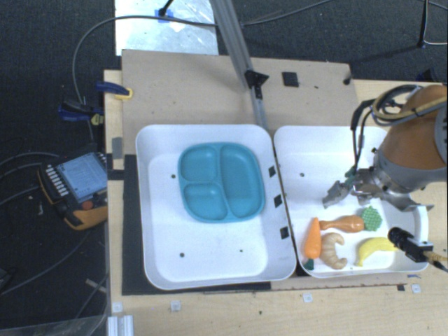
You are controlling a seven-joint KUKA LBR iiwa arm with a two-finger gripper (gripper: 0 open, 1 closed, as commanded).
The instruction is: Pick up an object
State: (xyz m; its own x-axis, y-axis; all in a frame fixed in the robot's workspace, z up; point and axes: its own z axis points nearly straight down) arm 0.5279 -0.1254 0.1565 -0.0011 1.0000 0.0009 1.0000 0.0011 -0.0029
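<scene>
A dark speckled carpet floor [42,33] fills the left and top of the frame. On it, at the centre, lies a tan bench board [189,89]. A shiny sheet [164,16] lies at the upper middle, catching bright light. Black cables [91,33] loop across the upper left and upper right. At the left edge lies a handheld control pendant [75,187], with blue-and-yellow clamps [98,100] above it.
</scene>
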